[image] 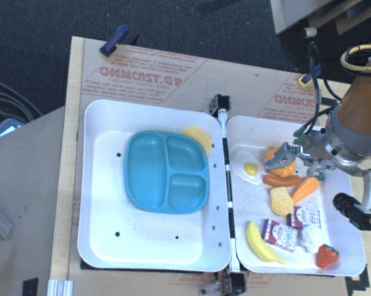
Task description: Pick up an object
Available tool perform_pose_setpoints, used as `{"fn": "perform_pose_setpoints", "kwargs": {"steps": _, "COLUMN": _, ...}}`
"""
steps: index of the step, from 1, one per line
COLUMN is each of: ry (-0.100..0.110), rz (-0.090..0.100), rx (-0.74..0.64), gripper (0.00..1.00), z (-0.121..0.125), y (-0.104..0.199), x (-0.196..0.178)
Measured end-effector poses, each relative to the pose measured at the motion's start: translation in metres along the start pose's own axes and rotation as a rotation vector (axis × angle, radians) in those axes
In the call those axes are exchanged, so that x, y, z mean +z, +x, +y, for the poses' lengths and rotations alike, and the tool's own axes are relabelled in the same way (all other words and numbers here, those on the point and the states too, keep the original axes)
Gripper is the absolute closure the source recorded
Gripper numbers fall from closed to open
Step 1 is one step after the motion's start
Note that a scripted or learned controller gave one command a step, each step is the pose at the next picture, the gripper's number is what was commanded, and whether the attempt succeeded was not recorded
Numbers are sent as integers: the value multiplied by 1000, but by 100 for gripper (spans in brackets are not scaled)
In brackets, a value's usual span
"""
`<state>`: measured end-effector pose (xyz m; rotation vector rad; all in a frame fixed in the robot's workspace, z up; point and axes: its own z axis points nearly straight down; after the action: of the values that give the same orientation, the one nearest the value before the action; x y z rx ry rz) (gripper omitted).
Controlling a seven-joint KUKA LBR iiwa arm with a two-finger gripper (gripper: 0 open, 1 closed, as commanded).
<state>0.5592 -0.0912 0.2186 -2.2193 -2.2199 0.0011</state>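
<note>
Behind both bins, "CHEMCAST GP" board (141, 73) lettering

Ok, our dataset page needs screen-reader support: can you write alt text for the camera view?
A grey robot arm's gripper hovers over toy food in the right white bin, near a carrot, corn cob and banana. The left white bin holds a blue divided plate.

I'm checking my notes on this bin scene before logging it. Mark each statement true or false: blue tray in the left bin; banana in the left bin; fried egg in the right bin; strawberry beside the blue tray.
1. The blue three-compartment plastic tray lies in the left white bin. True.
2. The yellow toy banana lies in the left bin. False: it lies in the right white bin.
3. The toy fried egg lies in the right bin. True.
4. The red toy strawberry sits beside the blue tray. False: it sits at the right bin's near right corner.
</note>
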Motion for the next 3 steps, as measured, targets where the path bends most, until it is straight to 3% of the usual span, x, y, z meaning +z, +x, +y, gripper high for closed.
{"fn": "perform_pose_setpoints", "kwargs": {"steps": 1, "ry": 2, "rz": 0, "rx": 1, "gripper": 0, "z": 38, "y": -42, "x": 98}}
{"fn": "perform_pose_setpoints", "kwargs": {"steps": 2, "ry": -4, "rz": -1, "rx": 0, "gripper": 0, "z": 91, "y": -21, "x": 133}}
{"fn": "perform_pose_setpoints", "kwargs": {"steps": 3, "ry": -5, "rz": -1, "rx": 0, "gripper": 100, "z": 91, "y": -21, "x": 123}}
